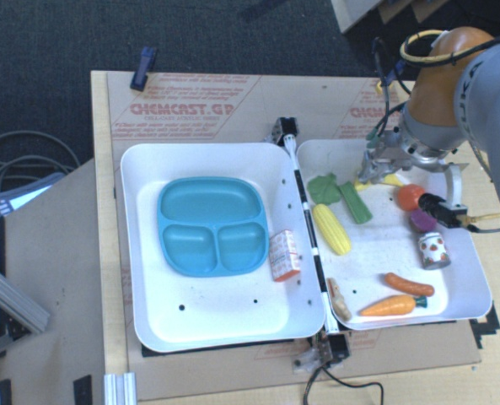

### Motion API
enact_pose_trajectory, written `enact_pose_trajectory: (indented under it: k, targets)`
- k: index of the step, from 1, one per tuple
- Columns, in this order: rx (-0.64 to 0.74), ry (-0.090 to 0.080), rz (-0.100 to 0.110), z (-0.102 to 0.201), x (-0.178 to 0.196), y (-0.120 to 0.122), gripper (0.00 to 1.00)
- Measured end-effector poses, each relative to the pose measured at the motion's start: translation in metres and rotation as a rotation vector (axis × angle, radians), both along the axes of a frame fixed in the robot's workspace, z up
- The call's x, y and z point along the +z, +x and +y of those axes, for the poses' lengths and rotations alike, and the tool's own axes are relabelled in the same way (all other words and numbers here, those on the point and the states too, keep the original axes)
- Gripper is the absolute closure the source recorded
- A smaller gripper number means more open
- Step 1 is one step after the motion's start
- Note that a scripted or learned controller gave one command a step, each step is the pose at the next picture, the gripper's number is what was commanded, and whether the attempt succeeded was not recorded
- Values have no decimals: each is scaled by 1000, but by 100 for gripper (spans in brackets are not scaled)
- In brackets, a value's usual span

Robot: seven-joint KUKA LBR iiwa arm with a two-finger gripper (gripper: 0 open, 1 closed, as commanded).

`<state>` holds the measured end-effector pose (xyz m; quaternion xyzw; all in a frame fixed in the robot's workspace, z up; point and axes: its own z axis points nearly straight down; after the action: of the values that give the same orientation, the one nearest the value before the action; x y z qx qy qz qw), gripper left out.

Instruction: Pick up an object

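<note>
the arm comes in from the right and the gripper (378,169) hangs low over the back of the right bin (477,278), near its far wall; i cannot tell how it is set or whether it has anything, since the wrist body hides that end from above; nothing shows in its grasp, so i judge the pick not yet made.

right under and just beside the gripper lies a small yellow piece (390,179), half hidden by the wrist; just to its left lies the green pepper (339,194), its long axis running on a slant from the back-left towards the front-right; that looks the nearest clear candidate, and it lies a little to the left and towards the front of the gripper; a grasp would want to close across that slant, not along it.

further left and forward, the corn cob (331,229) lies near the wall between the bins, its long axis roughly front to back; on the other side, the red tomato (410,197) and the purple piece (422,221) sit just off the wrist, with a small jar (433,250) in front of them; the two carrots (398,295) lie well apart from the gripper at the front.

the left bin (140,251) holds a blue tray (213,226) and a small carton (284,255), both well away.
</note>
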<state>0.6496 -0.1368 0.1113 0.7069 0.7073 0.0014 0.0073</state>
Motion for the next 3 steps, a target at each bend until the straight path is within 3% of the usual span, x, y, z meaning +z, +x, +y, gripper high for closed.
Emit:
enact_pose_trajectory:
  k: [1,2,3]
  targets:
    - [0,0,1,0,0,0,0]
    - [-1,7,10,-44,47,17,0]
    - [0,9,13,7,-27,-22,0]
